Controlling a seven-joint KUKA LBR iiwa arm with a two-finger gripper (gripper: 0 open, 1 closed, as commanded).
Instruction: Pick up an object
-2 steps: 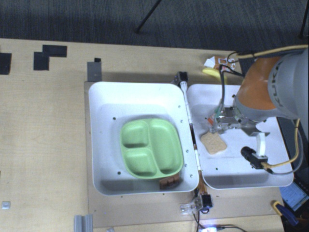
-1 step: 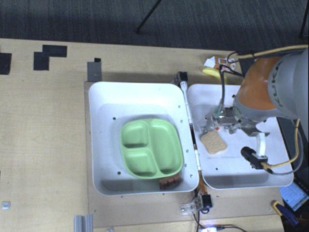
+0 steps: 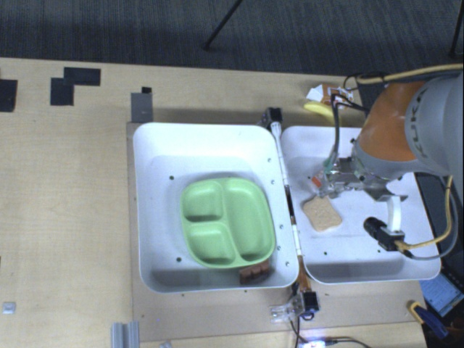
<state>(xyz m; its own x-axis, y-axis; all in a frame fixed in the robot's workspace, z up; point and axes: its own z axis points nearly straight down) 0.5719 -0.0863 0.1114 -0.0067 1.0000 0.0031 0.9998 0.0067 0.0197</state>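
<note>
A tan, bread-like piece [image 3: 322, 214] lies flat in the right bin [image 3: 362, 267], near its left wall. My gripper [image 3: 330, 185] hangs just above the piece's far edge, and the grey arm with its orange band reaches in from the right. A small red-orange bit [image 3: 317, 183] shows beside the gripper's left side; I cannot make out what it is. A green divided plate [image 3: 226, 222] rests in the middle of the left bin [image 3: 156, 194]. A small brown object [image 3: 254, 272] sits at the plate's near edge.
The ridge between the two bins [image 3: 286, 194] runs close to the left of the tan piece. A yellow item and a white scrap [image 3: 316, 101] lie on the bench beyond the right bin. Black tape marks [image 3: 72, 84] sit at the far left.
</note>
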